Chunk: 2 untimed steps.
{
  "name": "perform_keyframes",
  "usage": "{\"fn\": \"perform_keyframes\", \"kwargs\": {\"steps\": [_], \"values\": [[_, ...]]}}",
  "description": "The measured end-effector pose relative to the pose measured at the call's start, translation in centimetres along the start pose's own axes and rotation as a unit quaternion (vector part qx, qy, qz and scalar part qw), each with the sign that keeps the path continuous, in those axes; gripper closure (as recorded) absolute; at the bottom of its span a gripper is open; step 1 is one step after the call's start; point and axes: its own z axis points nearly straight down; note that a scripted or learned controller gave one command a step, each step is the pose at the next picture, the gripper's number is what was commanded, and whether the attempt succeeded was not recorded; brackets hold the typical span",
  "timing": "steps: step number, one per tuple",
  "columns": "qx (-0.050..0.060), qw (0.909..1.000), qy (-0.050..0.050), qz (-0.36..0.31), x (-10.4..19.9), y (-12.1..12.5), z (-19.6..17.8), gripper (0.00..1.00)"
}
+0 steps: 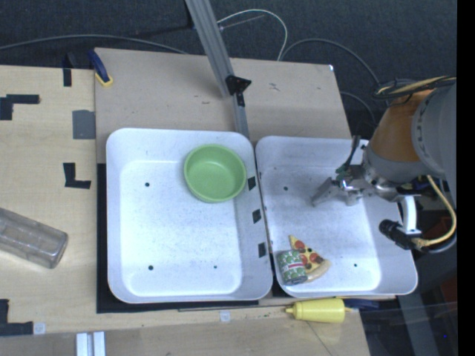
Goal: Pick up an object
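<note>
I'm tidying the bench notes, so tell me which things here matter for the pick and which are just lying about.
For the job: two-finger gripper; round green plastic bowl; toy pizza slice; small printed can.
Lying about: yellow bottle; clear plastic cup; blue-and-yellow clip.

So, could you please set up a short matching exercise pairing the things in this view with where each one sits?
Things:
1. green bowl
2. pizza slice toy
3. yellow bottle
4. clear plastic container

Places:
A. on the bench, just below the right bin's front edge
B. left bin, upper right part
C. on the bench, far left
D. right bin, lower left corner

Pairs: 1-B, 2-D, 3-A, 4-C
</note>
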Motion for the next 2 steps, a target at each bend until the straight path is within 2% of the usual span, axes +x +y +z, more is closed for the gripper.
{"fn": "perform_keyframes", "kwargs": {"steps": [1, 2], "values": [[0.000, 1.0000, 0.001, 0.000, 0.1, 0.0, -1.2, 1.00], [-0.002, 1.0000, 0.001, 0.000, 0.2, -0.4, -7.3, 1.00]]}}
